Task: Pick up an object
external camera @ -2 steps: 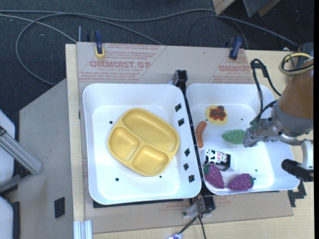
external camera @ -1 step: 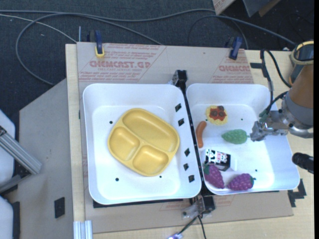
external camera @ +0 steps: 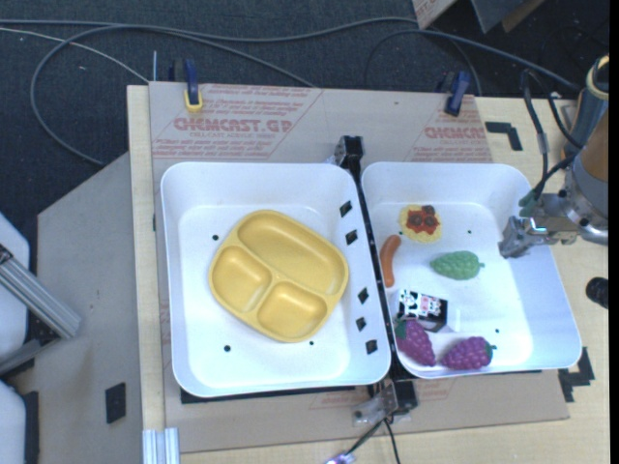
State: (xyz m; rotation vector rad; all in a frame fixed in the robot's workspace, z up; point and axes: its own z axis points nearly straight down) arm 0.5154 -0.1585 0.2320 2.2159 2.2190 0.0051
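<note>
Toys lie scattered in the right bin, the likely stock for the pick, since no one object is named. A pizza slice sits near the far wall, a sausage lies along the divider side, and a green leafy piece rests near the middle. Nearer the front edge come a black-and-white carton and two purple grape bunches, one just beside the carton and the other to its right, close together. All sit loose on the bin floor, none stacked, so each seems open to a grasp from above.

The left bin holds a yellow tray with three compartments, all bare; it looks like the place for sorted items.

Reaching in from the right, the claw hangs over the right bin's far right part, right of the green piece and apart from it. Nothing is between its tips; whether they stand apart or together I cannot tell. The green piece looks the nearest candidate.

Both bins sit side by side on the bench.
</note>
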